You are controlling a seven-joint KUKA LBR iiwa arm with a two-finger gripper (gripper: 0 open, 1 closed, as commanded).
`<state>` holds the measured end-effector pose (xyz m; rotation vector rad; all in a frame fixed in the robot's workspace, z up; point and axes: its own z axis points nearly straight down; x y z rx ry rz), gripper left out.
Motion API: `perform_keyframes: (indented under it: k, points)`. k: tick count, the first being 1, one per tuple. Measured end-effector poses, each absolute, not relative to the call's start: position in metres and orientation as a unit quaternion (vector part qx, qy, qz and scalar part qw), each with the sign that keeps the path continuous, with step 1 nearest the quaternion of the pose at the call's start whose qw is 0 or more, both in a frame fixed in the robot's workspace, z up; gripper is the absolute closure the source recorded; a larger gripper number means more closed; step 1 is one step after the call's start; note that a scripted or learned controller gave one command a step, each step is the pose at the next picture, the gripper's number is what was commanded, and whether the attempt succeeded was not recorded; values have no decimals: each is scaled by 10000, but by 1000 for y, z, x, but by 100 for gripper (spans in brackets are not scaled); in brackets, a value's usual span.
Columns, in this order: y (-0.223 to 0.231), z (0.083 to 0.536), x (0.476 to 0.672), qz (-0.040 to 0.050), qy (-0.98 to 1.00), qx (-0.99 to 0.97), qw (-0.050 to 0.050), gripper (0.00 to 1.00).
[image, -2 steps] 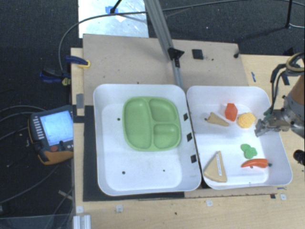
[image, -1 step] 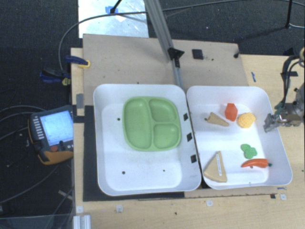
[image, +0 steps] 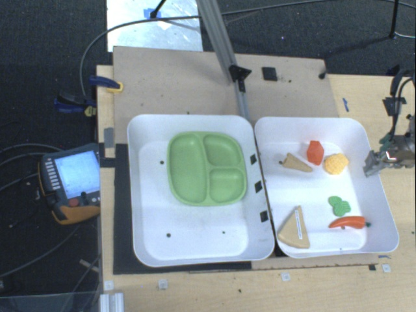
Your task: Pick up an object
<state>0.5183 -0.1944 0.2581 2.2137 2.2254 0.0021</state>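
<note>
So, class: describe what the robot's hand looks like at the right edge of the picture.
The hand is a small grey metallic piece at the right bin's rim. Above it sit dark fittings and thin black cables, with a tiny pinkish light. Finer detail is too blurred to tell.

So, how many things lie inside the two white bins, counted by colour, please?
Green: 2, the divided plate in the left bin and a small leafy piece in the right bin
Orange or red: 2, the orange block and the long red piece
Yellow: 1, the round piece
Tan: 2, the small wedge and the large wedge
Total: 7
</note>
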Motion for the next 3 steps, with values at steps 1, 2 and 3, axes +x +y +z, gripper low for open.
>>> perform_keyframes:
  k: [1,2,3]
  points:
    - [-140,245,515,4,7090,7052,8,100]
    - [-81,236,515,6,7097,7045,4,100]
    - [-33,242,521,7,7088,7054,5,100]
